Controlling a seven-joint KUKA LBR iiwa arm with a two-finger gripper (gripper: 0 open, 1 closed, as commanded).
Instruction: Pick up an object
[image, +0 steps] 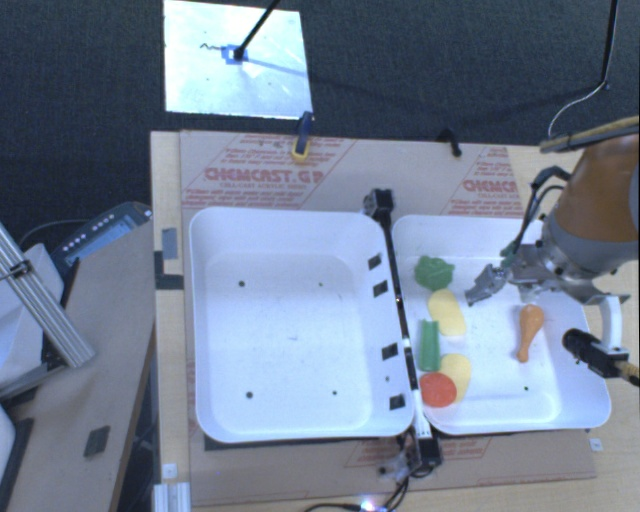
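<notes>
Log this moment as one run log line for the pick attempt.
arm: over right bin | gripper: above bin floor, nothing seen held | nearest: yellow piece, green piece | orange drumstick: untouched | pick: not yet done

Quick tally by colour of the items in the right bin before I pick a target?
Green: 2, a leafy lump and a long stick
Yellow: 2, one oval piece, one rounder piece
Red: 1, a round piece
Orange: 1, a drumstick shape
Total: 6
</notes>
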